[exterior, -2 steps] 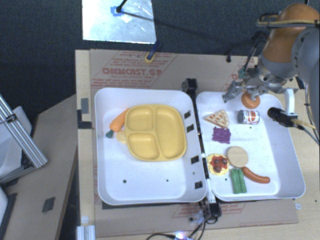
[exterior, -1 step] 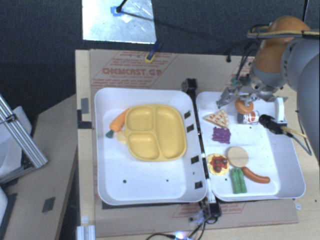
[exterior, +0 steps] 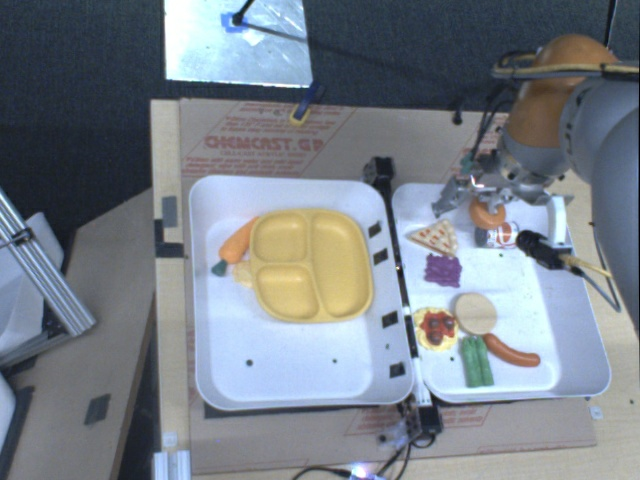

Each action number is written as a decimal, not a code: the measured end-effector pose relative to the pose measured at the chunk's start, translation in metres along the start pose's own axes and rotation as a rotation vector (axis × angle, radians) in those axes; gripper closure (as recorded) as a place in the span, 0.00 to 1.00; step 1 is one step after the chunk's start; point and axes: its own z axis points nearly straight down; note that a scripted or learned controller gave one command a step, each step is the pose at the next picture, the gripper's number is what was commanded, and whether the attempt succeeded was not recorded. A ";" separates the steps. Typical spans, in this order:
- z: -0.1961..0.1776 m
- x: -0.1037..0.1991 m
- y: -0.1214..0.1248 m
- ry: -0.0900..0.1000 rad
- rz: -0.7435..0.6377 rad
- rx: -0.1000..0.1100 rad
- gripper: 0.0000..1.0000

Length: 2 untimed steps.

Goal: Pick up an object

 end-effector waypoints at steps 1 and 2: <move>-0.011 -0.001 0.001 -0.004 -0.003 -0.005 1.00; -0.056 0.002 0.003 0.002 -0.003 0.002 1.00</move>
